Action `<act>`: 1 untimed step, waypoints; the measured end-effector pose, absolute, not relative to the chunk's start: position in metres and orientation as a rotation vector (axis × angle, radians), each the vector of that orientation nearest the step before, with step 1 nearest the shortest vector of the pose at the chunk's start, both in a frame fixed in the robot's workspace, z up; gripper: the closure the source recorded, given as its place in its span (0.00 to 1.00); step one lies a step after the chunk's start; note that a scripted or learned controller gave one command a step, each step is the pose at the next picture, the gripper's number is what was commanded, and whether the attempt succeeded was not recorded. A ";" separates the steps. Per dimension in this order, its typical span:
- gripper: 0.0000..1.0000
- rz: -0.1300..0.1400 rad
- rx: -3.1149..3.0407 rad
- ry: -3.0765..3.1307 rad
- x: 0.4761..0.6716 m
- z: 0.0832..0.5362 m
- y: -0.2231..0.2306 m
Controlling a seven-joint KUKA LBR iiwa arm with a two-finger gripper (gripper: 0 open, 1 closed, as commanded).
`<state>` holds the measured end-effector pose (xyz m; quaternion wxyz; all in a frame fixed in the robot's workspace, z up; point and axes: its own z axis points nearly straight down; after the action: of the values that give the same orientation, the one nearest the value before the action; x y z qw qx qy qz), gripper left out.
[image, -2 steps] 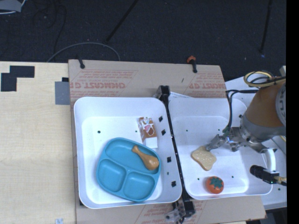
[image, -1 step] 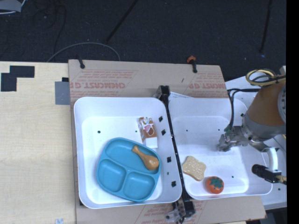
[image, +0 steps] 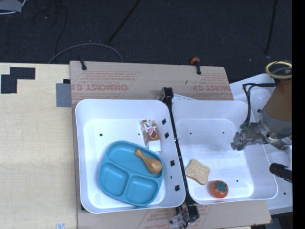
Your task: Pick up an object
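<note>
At the right bin's [image: 267,194] far edge, we cannot tell the grey two-finger gripper's [image: 239,143] state; the red plastic tomato [image: 219,189] and tan toast slice [image: 197,171] remain unpicked.

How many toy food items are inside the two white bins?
4. Left bin: a drumstick lying on the blue tray and a small packet just behind the tray. Right bin: a bread slice and a tomato near the front. None seems hidden.
</note>
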<state>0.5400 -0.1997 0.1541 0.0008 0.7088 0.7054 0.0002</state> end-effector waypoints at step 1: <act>1.00 0.002 2.217 2.222 0.547 0.199 -0.197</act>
<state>0.5471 -0.1971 0.1992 0.0013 0.7064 0.7078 0.0007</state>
